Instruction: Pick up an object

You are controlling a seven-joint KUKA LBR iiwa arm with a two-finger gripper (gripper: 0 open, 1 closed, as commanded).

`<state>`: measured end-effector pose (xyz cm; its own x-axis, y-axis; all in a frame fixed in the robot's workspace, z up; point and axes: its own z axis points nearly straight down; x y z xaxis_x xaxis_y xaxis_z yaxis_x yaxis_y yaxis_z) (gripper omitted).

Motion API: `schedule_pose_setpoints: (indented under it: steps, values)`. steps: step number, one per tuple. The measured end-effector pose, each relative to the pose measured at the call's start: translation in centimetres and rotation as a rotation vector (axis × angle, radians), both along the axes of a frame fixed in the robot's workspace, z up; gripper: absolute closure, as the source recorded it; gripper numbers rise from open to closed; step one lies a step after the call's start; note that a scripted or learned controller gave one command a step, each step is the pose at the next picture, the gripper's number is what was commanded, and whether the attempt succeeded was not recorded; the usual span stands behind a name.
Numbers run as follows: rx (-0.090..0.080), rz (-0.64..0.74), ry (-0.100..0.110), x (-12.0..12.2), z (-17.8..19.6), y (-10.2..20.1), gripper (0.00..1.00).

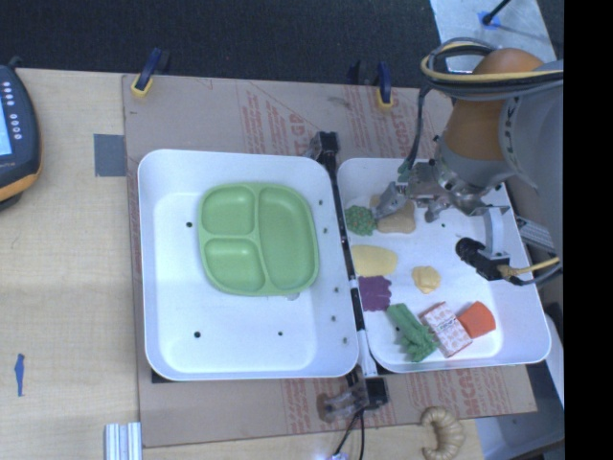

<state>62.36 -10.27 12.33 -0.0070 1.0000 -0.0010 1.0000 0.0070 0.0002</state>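
Observation:
The right bin holds several small toy foods. A green broccoli piece and a tan piece lie at its far left. Nearer lie a yellow piece, a small yellow lump, a purple piece, a green leafy piece, a red-and-white box and an orange block. My gripper hangs low over the far left part of this bin, right above the tan piece and beside the broccoli. Nothing shows held in it.
The left bin carries a green divided plate. A black clamp sits on the wall between the bins. A black cable end hangs over the right bin's right side. A handheld controller lies at far left.

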Motion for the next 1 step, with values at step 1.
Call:
schedule_pose_setpoints:
  steps: [1]
  values:
    - [0.001, 0.000, 0.001, 3.36, -3.27, -1.11, 0.00]
